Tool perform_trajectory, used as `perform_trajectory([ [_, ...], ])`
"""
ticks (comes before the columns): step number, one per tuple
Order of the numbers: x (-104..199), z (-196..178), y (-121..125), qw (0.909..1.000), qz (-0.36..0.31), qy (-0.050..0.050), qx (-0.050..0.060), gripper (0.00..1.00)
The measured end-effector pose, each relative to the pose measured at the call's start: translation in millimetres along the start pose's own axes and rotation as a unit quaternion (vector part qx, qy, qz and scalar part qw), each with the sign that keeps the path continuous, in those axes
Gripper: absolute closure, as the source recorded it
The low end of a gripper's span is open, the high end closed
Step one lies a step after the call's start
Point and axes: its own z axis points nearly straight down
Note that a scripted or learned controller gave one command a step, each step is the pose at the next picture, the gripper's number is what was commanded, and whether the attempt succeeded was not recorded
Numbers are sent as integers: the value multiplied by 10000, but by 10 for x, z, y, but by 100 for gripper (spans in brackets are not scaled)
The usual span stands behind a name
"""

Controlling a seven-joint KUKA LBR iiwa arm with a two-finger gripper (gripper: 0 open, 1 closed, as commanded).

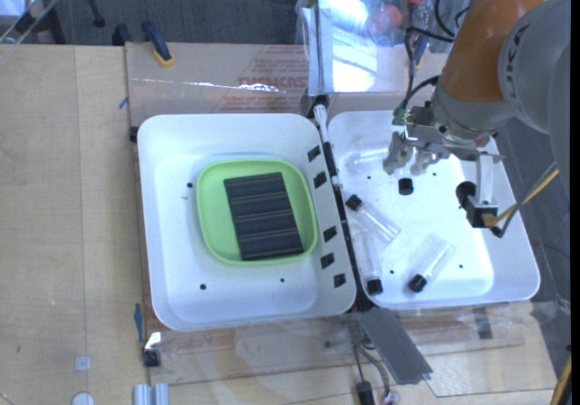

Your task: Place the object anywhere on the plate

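A green square plate (210, 213) lies in the left white bin (163, 240). A dark grey ribbed block (263, 216) rests flat on the plate, slightly right of its middle. My gripper (408, 159) hangs over the back of the right bin (507, 276), well to the right of the plate. Directly beneath it sits a small black cap (405, 186), and a clear tube (361, 161) lies just to its left. Nothing visible hangs from the gripper.
Several clear tubes with black caps lie in the right bin, one near the divider (373, 218) and another at the front (428, 261). A row of black clips (323, 204) runs along the divider between the bins. A shiny box (349, 41) stands behind the bins.
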Motion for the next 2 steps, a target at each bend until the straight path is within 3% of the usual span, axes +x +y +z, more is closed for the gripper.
perform_trajectory([
  [1, 0, -2, 1, 10000, 1, 0, -2, 0],
  [2, -587, -310, 336, 9929, -1192, -6, -34, 0],
])
